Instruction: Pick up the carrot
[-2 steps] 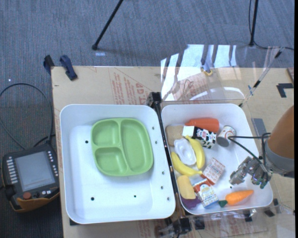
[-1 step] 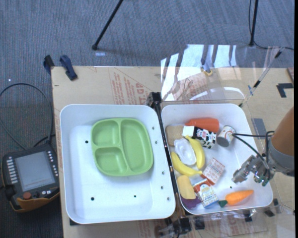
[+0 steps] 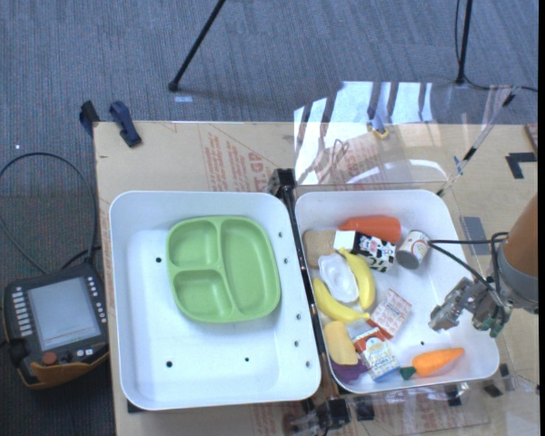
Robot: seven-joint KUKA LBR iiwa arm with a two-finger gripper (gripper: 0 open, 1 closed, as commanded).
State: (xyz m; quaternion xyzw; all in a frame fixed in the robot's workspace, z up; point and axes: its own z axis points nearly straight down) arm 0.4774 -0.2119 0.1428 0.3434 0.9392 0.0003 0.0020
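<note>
The carrot (image 3: 436,361), orange with a small green stub at its left end, lies near the front right corner of the right bin (image 3: 454,209). My gripper (image 3: 451,309) hangs over the bin's bare floor just above and slightly right of the carrot, apart from it. The grey arm with its orange band (image 3: 538,243) comes in from the right edge. Nothing shows in the gripper.
The right bin also holds a longer orange-red item (image 3: 371,227), a cow-print carton (image 3: 376,251), a small can (image 3: 413,248), two bananas (image 3: 361,280), small packets (image 3: 391,312) and a purple-and-yellow piece (image 3: 342,348). A green divided plate (image 3: 223,268) lies in the left bin. A black cable (image 3: 463,243) crosses the right bin.
</note>
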